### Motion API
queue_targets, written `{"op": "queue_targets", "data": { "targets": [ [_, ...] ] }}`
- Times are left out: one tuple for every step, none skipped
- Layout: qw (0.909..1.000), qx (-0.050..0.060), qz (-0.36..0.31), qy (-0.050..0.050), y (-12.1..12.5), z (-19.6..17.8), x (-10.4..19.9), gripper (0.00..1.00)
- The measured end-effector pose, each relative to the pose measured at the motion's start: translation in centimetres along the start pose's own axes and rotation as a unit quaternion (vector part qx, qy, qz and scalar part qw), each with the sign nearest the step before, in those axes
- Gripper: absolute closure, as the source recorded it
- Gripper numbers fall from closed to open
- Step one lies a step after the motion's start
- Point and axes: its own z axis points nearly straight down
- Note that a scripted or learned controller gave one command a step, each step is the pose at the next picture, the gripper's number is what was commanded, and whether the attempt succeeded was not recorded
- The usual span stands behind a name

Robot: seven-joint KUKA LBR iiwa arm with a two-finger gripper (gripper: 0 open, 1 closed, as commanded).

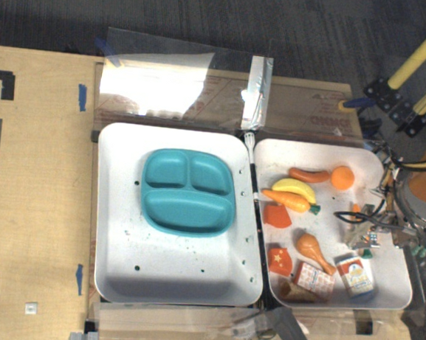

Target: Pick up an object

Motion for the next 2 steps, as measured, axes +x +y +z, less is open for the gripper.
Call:
{"op": "queue_targets", "data": {
  "targets": [
    [1.0000, 0.000, 0.000, 0.001, 0.0, 0.1, 0.0, 0.00],
    [1.0000, -0.002, 0.000, 0.007, -0.2, 1.4, 0.9, 0.00]
  ]
}}
